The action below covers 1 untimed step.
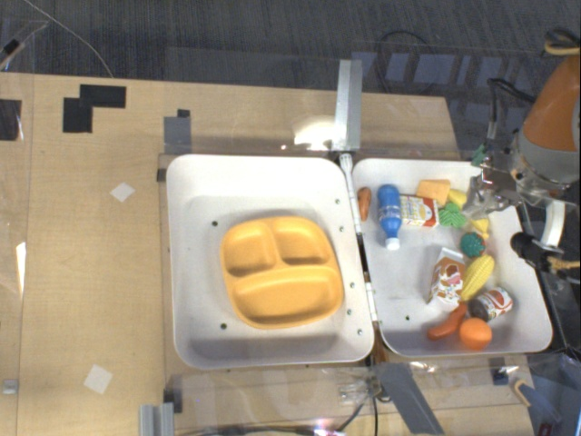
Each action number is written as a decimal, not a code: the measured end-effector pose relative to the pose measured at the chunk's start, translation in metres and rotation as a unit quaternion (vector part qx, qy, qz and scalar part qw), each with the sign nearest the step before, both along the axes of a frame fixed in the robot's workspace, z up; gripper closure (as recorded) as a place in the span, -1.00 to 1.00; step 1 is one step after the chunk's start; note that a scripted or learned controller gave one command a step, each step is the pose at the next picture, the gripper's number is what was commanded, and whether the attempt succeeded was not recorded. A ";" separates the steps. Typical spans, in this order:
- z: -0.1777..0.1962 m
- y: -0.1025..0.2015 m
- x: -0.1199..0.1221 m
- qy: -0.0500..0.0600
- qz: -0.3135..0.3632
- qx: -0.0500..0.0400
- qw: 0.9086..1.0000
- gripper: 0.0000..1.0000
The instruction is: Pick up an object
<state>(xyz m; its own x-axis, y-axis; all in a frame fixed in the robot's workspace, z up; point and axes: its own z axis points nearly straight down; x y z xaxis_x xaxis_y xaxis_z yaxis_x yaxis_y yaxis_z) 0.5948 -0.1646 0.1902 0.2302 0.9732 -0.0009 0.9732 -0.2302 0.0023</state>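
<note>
The hand (pixel 481 192) hangs over the far right corner of the right bin (pixel 399 316), just above a yellow block (pixel 435 190) and a green toy (pixel 451 215) — whether it is apart or together cannot be told. In that bin lie a blue bottle (pixel 388 212), a small carton (pixel 418 210), a corn cob (pixel 478 275), a snack pouch (pixel 448 280), a tin can (pixel 493 304), an orange (pixel 475 332) and a carrot (pixel 364 203). The left bin (pixel 195 243) holds a yellow divided tray (pixel 280 269) — both bins sit on the wooden counter (pixel 82 271).
</note>
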 end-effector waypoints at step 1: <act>-0.002 0.000 -0.001 0.002 0.000 0.000 1.000 -1.00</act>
